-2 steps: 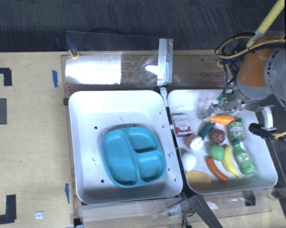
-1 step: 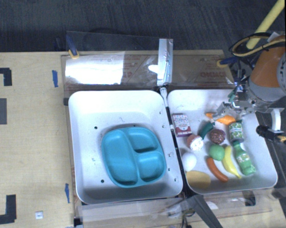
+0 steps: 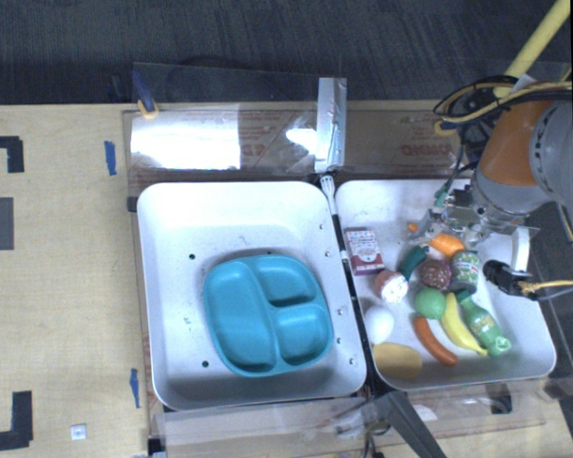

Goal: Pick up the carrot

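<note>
Arm: I see it reaching in from the right, its orange band above the far right corner of the right bin.
Gripper: the gripper sits low over the upper part of the toy pile; whether it is apart or together I cannot tell from this slant.
Carrot: the carrot lies on the bin floor towards the near side, slanting down to the right, well apart from the gripper and not under it.
Around the carrot: a yellow banana just to its right, a green ball touching its upper end, a tan bread roll to its left.
Between gripper and carrot: a dark red ball and the green one.
Left bin: the left bin bears a blue divided tray.
</note>
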Available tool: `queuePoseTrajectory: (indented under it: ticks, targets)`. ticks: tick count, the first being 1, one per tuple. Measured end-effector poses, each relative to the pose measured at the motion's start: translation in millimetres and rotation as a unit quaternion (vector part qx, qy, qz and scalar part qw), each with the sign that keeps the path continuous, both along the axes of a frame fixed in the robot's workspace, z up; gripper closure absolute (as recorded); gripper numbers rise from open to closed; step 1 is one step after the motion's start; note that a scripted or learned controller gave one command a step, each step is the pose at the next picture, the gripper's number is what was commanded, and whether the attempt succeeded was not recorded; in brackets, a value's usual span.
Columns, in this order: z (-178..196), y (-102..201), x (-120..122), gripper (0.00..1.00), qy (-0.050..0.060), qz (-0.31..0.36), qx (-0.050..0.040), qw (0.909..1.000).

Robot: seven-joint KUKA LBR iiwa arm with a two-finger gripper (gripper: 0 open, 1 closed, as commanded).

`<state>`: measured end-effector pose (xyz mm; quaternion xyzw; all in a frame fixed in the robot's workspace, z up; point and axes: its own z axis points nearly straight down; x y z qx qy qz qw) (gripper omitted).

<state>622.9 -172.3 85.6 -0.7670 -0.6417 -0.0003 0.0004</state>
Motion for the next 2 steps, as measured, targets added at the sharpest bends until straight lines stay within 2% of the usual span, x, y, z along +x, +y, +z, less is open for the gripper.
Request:
queuePoseTrajectory:
  ticks: [1,2]
  targets:
    - [11.7,0.4,1.1,1.0,-0.001,0.001,-0.0003,1.0]
    - [144.0,26.4,46.6,1.0,-0.006,0.026,-0.002,0.9996]
